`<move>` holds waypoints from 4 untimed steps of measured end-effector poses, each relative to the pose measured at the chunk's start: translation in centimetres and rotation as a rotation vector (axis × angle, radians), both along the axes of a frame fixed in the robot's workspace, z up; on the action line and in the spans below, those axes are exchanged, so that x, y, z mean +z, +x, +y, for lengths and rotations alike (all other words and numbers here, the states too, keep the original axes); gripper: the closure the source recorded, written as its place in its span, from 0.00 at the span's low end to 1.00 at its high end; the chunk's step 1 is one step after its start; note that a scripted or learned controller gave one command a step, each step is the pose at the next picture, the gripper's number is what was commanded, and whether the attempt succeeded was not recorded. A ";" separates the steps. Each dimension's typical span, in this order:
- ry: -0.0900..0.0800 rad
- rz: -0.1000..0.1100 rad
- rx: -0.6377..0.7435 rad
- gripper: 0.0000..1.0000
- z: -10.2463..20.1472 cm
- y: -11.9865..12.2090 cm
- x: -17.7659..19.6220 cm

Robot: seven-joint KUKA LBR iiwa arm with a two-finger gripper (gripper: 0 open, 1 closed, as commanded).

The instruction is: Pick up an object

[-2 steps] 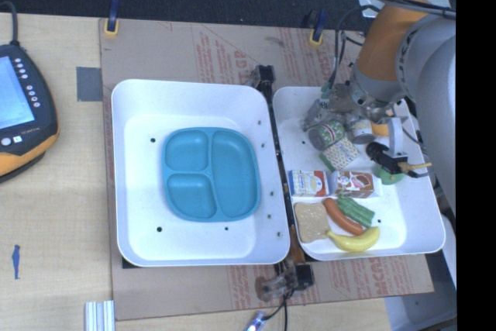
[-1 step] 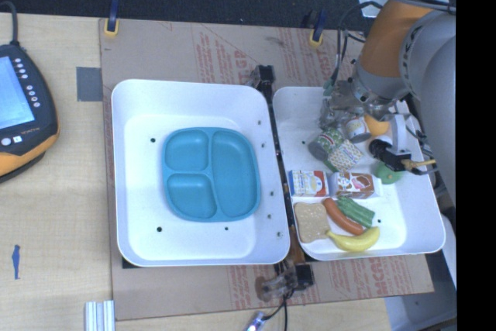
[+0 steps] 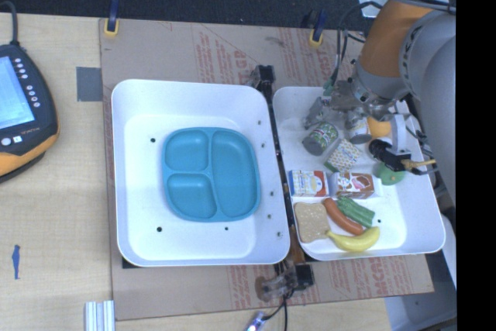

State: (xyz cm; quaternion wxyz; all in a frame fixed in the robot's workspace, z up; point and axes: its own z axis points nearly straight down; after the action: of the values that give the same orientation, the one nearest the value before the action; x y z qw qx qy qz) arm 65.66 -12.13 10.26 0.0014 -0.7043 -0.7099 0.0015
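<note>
Arm low over the upper part of the right-hand bin, among the toy food.

The grey two-finger gripper [image 3: 335,106] hangs at the upper middle of the shallow white right bin [image 3: 425,232]; whether it is released or clenched cannot be told. Just below it, touching or nearly so, lies a dark green tin can [image 3: 319,138] on its side. Lower in the frame sit a checkered packet [image 3: 344,155], a small white carton [image 3: 308,183], a slice of toast [image 3: 311,220], an orange carrot [image 3: 342,216], a green cucumber piece [image 3: 357,210] and a yellow plastic banana [image 3: 354,240] at the bin's lower edge. The left white bin [image 3: 139,167] carries a blue three-compartment plate [image 3: 211,173].
</note>
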 end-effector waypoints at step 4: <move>-0.001 0.000 -0.004 0.00 1.9 -2.9 -1.1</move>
State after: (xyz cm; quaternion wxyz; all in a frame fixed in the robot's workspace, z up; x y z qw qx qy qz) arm 62.79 -10.20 9.17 0.0013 -0.7057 -0.7086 0.0019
